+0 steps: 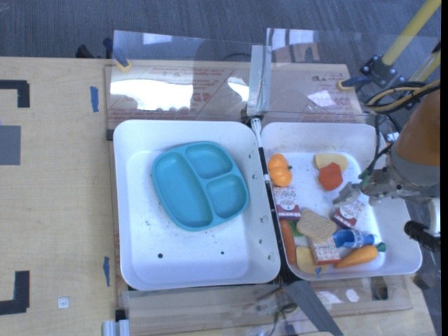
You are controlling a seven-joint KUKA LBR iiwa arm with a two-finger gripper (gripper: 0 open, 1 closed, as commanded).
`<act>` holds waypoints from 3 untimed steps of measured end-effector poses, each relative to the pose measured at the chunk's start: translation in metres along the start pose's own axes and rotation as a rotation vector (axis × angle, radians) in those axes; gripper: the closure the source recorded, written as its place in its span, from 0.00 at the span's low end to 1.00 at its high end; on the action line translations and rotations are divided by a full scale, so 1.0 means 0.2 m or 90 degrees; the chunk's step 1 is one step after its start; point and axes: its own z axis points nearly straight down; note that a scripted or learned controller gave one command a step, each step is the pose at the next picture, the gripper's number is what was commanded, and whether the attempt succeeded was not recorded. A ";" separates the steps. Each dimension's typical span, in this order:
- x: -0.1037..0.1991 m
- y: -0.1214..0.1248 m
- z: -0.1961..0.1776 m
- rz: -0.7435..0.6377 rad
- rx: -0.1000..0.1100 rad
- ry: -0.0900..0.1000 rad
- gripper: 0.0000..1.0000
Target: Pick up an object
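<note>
Right now the gripper hangs low over the right bin, its fingers spread and clamping nothing. Just below it lies a small red packet, and left of it a red toy. A cracker, blue bottle and carrot crowd the bin's front. The left bin holds a blue plate.

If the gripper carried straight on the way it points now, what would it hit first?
Probably the small red-and-white packet lying just under the gripper in the right bin; depth is hard to judge from this slanted view.
</note>
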 end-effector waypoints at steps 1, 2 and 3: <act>0.10 -0.06 0.05 -0.053 -0.008 -0.004 0.00; 0.10 0.12 -0.29 -0.119 -0.009 -0.004 0.00; 0.37 0.49 0.03 -0.171 -0.015 -0.006 0.00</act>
